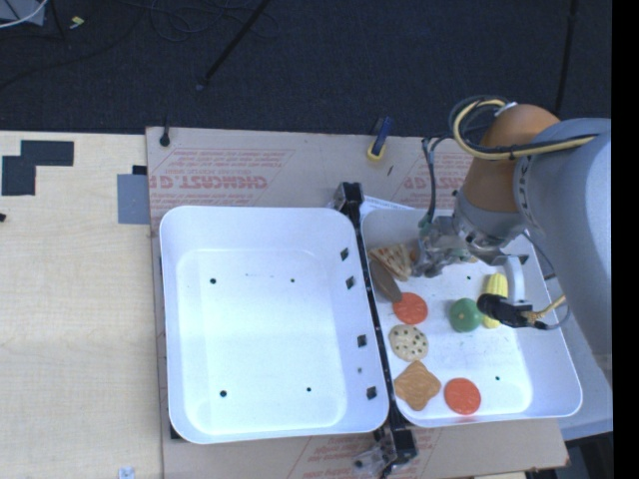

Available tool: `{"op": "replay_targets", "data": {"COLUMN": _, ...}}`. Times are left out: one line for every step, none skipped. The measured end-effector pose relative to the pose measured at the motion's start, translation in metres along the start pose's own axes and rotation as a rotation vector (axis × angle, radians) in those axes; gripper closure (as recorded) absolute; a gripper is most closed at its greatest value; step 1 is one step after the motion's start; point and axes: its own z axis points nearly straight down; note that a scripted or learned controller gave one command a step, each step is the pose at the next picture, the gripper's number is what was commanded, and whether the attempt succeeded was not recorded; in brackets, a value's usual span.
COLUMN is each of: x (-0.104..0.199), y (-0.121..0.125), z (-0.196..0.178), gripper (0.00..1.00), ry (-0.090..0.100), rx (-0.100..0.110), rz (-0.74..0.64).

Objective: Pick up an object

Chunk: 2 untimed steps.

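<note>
My gripper [433,255] reaches down into the back of the right bin [544,392], just right of a tan wedge-shaped piece [391,260] and a brown stick-like piece [385,283]. Near it lie an orange-red disc [410,308], a green ball [463,314] and a yellow corn-like piece [494,297]. Toward the front lie a speckled cookie [407,342], a tan waffle-like square [416,384] and a red disc [461,395]. The wrist hides what is directly under the gripper.
The left bin [175,267] stands beside the right one, with a black divider [364,307] between them. The grey arm with its orange band [504,163] and its cables overhangs the right bin's back right corner. A blue-and-yellow clip [378,140] lies on the board behind.
</note>
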Motion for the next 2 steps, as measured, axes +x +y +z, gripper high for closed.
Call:
{"op": "replay_targets", "data": {"x": 0.0, "y": 0.0, "z": 0.0, "gripper": 0.0, "ry": -0.001, "rx": -0.003, "rz": -0.001}}
{"op": "replay_targets", "data": {"x": 0.032, "y": 0.0, "z": -0.001, "gripper": 0.0, "ry": -0.013, "rx": -0.002, "rz": 0.002}}
